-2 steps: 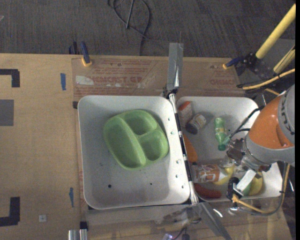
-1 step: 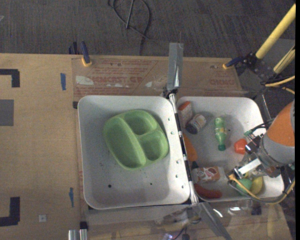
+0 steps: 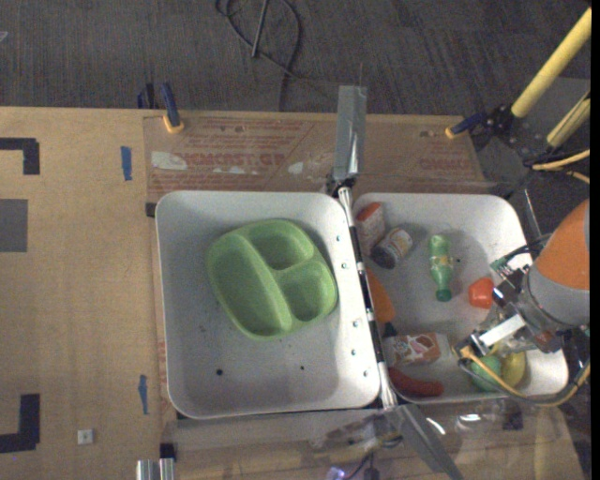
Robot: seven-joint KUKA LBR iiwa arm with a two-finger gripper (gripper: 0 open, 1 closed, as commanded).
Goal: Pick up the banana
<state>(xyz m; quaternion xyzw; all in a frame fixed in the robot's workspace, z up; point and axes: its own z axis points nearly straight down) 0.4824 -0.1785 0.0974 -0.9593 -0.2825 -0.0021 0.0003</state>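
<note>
End effector (image 3: 489,349) over banana (image 3: 513,367); finger state unclear. Labels unreadable.

From my remote seat I see a dark grey carpeted floor (image 3: 422,47) along the top, with a black cable (image 3: 267,28) looping across it. Below lies the tan bench top (image 3: 75,281), marked with black tape corners (image 3: 23,155) and small blue tape strips (image 3: 126,162). A cardboard sheet (image 3: 244,150) is clamped at the far edge. Lighting is even and dim.
</note>
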